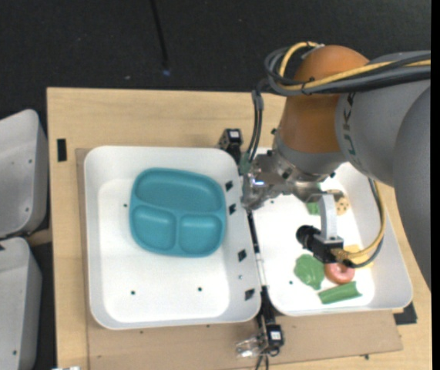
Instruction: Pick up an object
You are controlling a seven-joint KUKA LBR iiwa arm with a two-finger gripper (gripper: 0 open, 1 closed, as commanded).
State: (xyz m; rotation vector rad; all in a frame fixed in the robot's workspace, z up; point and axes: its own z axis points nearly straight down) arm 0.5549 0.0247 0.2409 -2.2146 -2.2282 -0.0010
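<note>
Wood bench (150,114) w/ 2 white bins (96,284)

Arm reaching in from the right, wrist bent down.
The grey arm (393,122) enters from the right edge, and its orange band (316,110) sits above the wrist with yellow and black cables looped over the top. Below the band the wrist points downward, carrying the gripper (266,183) low at its left side. The wrist housing hides the gripper tips.

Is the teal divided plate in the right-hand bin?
No, the teal plate lies in the left bin, while the right bin holds the small green and red items.
</note>
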